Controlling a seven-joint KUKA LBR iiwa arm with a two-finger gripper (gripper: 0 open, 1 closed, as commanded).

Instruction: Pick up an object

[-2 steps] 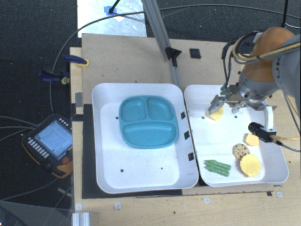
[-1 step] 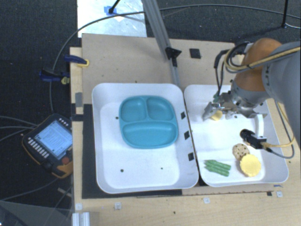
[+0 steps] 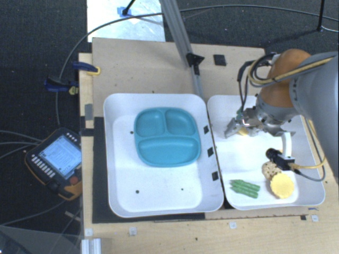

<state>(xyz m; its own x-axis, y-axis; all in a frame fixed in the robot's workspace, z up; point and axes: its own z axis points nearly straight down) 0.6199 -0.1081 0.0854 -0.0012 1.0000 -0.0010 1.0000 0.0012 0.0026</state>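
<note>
Looking down over the bench (image 3: 159, 67), we see that it bears two shallow white bins set side by side so the arm can work between them. The left bin (image 3: 122, 189) holds a blue divided plate (image 3: 167, 136), lying flat near its far half, well apart from anything we might try to lift; we judge it sits there as a place to put things down, not as the thing to take.

Our arm (image 3: 312, 89) reaches in from the right and bends low over the right bin (image 3: 233, 157), because every loose object lies in that bin. The gripper (image 3: 244, 128) hangs over the far part of that bin, pointing down toward its floor. A small pale yellow object (image 3: 242, 132) shows just at its tip, touching or very nearly so. We cannot tell whether the pincer is apart or together, nor whether that yellow piece is between it or merely beneath it, so we claim no hold.

The other candidates lie at the near end of the right bin, apart from the gripper: a yellow round piece (image 3: 282, 185) with a speckled brown lump (image 3: 270, 169) touching it on the far side, and a cluster of green beans (image 3: 244, 188) just beside them toward the left bin. We judge the yellow object at the tip is the one in hand for this try, the pick not yet proven.
</note>
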